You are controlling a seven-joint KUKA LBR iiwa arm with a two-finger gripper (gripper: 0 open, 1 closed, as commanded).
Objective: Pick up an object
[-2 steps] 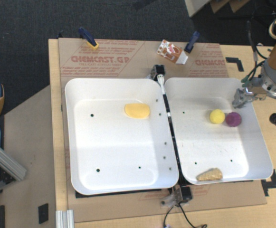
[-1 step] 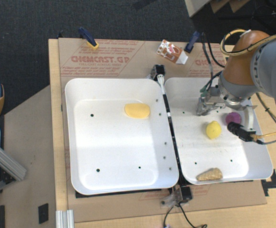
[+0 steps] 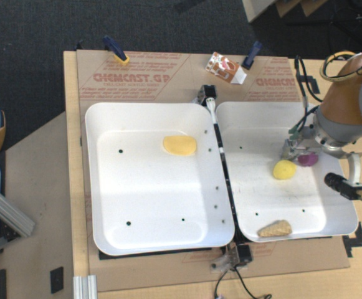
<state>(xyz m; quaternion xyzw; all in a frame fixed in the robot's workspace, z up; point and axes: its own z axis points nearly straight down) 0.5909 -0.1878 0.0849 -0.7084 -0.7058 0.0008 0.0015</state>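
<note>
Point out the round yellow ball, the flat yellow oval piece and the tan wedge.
Round yellow ball (image 3: 285, 170), camera view, its centre.
Flat yellow oval piece (image 3: 179, 145), camera view, middle of its top face.
Tan wedge (image 3: 275, 230), camera view, its middle.

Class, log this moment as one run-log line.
arm: over right bin | pincer: beside purple object and yellow ball | grasp: unconfirmed
</note>
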